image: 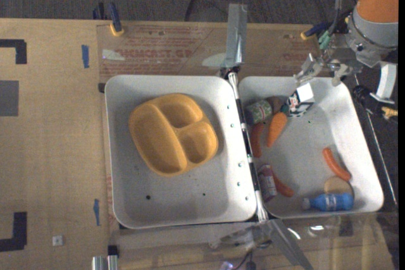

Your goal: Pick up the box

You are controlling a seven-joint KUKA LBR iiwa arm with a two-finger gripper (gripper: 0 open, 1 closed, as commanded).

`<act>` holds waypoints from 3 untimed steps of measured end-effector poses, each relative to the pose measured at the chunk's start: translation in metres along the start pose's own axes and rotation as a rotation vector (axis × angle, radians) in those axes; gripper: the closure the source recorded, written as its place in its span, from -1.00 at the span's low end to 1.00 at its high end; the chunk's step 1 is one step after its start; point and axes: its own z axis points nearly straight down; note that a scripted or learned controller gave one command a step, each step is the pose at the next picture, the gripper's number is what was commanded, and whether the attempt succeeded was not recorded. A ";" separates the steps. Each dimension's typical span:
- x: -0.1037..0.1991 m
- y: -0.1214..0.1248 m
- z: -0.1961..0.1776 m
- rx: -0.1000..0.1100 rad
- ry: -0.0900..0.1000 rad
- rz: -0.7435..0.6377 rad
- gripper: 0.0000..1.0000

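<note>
One small box (302, 98) stood at the right bin's (370, 155) far edge, probably light and stiff. Its flat sides suited gripping. Whether the claw (323, 67) was open, I couldn't tell

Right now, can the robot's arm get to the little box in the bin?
Probably yes. The gripper hangs over the right bin's top edge, right beside the small box. Nothing lies between them. The carrot and can crowd the box's lower left, leaving the arm's side free.
</note>
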 end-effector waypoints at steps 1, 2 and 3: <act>-0.033 -0.060 0.173 -0.001 0.001 -0.215 -1.00; -0.059 -0.141 0.175 0.000 0.002 -0.133 -1.00; -0.059 -0.143 0.145 -0.002 0.000 -0.064 -1.00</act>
